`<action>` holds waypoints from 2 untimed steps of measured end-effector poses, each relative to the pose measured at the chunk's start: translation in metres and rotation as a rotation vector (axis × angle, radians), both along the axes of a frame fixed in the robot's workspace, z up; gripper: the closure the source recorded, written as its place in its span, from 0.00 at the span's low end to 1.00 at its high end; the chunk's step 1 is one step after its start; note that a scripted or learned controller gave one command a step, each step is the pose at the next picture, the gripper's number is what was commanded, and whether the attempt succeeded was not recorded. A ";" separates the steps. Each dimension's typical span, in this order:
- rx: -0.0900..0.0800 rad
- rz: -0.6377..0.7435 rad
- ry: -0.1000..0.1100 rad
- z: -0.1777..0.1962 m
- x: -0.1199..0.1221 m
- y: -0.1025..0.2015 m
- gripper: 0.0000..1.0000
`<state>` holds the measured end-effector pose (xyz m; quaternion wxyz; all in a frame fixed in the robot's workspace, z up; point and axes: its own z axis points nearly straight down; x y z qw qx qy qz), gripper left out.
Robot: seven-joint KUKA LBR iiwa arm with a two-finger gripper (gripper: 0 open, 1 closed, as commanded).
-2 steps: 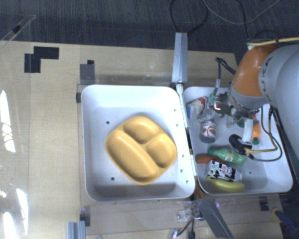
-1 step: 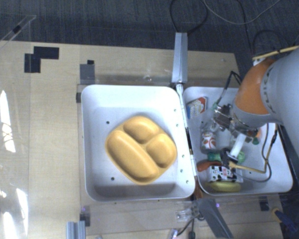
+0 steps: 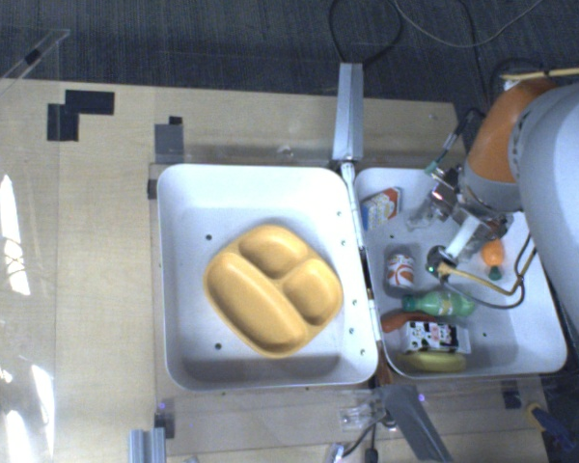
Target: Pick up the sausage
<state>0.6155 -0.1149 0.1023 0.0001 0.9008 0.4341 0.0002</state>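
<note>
the hand (image 3: 436, 201) sits over the back part of the right bin (image 3: 533, 347), hanging off the grey arm (image 3: 560, 210) that comes in big from the right. the orange band (image 3: 492, 148) is just above the wrist, and the whole thing is tilted down and to the left. honestly can't tell whether the hand is wide or narrow from this angle, and nothing shows as gripped in it.

closest stuff: a small white and red carton (image 3: 381, 204) just left of the hand, against the bin's left wall. a little orange thing (image 3: 492, 254) lies right of the wrist, too small to name. a short red and white can (image 3: 399, 270) is a bit further forward on the left side.

then the front pile. a green bottle (image 3: 441, 304) lies on its side across the bin. the sausage (image 3: 396, 320), reddish brown, pokes out at the bottle's left end, touching it and close to the bin's left wall, well apart from the hand. just in front of those there's a white box with black print (image 3: 431, 336), and a banana (image 3: 434, 361) lies along the front wall, touching the box.

the left bin (image 3: 188, 258) holds one thing: a yellow divided plate (image 3: 273, 287) with three compartments, sitting roughly in the middle and turned at an angle.

both bins sit side by side on the pale desk (image 3: 77, 258), with a metal rail (image 3: 348, 114) running back from the gap between them and a few black marks (image 3: 77, 109) on the desk's far left.
</note>
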 end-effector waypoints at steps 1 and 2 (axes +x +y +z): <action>0.000 -0.411 -0.002 -0.016 -0.009 0.025 0.00; -0.001 -0.536 -0.006 -0.016 -0.065 -0.047 0.00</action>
